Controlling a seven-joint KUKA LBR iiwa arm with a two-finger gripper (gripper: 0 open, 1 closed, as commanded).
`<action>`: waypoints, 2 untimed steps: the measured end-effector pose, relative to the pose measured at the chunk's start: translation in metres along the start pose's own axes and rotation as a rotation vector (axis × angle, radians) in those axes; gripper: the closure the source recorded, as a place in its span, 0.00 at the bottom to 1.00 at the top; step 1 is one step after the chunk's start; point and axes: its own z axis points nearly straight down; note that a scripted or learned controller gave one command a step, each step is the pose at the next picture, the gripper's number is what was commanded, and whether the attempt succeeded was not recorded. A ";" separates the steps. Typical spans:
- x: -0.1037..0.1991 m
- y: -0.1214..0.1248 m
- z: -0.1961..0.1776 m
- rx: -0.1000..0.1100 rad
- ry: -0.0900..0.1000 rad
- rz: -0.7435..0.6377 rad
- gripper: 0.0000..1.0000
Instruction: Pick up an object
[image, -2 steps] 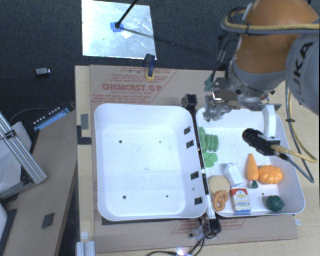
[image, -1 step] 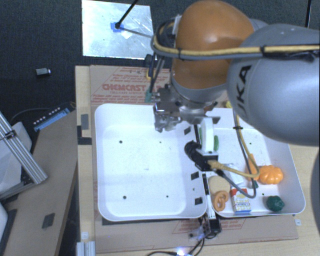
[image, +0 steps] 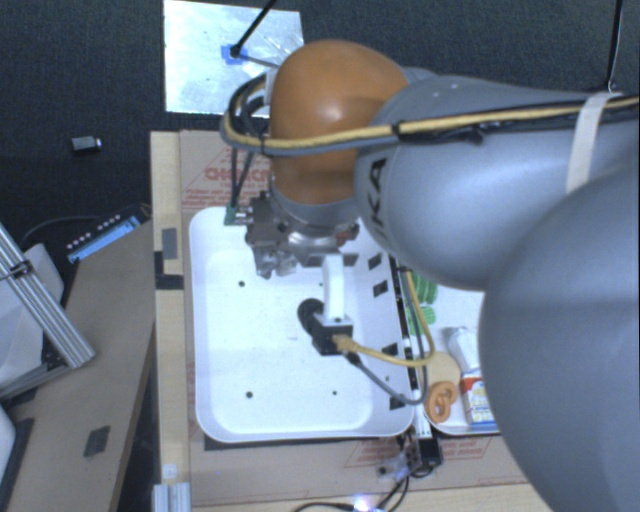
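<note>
The arm (image: 430, 200) extends from the right across both bins, wrist pointing down. The gripper (image: 269, 262) hangs over the far part of the left bin (image: 235, 350), near its far rim. Its released or clenched state cannot be told. The nearest objects lie in the right bin (image: 456, 312), largely covered by the arm: a green item (image: 428, 292), a white tube (image: 461, 350) and an orange ring (image: 441, 400).

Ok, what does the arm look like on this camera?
The arm is smooth grey, with a rounded orange band above the wrist. A yellow cable runs along it, black lettering marks the grey shell, and the gripper is dull metal.
</note>
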 end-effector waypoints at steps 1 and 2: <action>-0.005 -0.058 0.066 0.005 -0.002 0.009 1.00; -0.002 -0.063 -0.090 -0.020 0.008 0.003 1.00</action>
